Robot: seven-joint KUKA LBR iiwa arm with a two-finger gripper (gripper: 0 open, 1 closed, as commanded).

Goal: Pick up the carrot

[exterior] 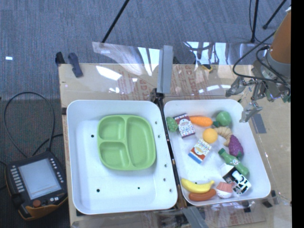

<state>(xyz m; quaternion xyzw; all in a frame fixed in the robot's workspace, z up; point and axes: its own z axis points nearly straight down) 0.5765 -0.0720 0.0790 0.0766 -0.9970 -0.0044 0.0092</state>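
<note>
Listing contents, camera view. Right bin [264, 172]: carrot [201, 121], orange with a short green top, lies flat near the bin's far edge, long axis running across the bin. It looks like a small, light, rigid plastic toy with a smooth, tapering skin, so likely slippery toward the tip; the thicker middle, pinched across the narrow width, seems the safest hold.

Neighbours: a small red carton [184, 126] just beside the carrot's leaf end, possibly touching; a green vegetable [223, 118] just beside the thick end; an orange [210, 136] near it on the near side. The carton and the orange look likeliest to crowd the descent. Farther toward the near edge: a white carton [200, 151], a purple vegetable [235, 146], a green bottle [234, 162], a banana [198, 185]. Left bin [80, 194]: one green divided plate [127, 141].

Gripper [251, 109]: hangs above the right bin's far right corner, well apart from the carrot, nothing between its fingers; whether released or clenched cannot be told. Surface [66, 82]: bare wood beyond the bins.
</note>
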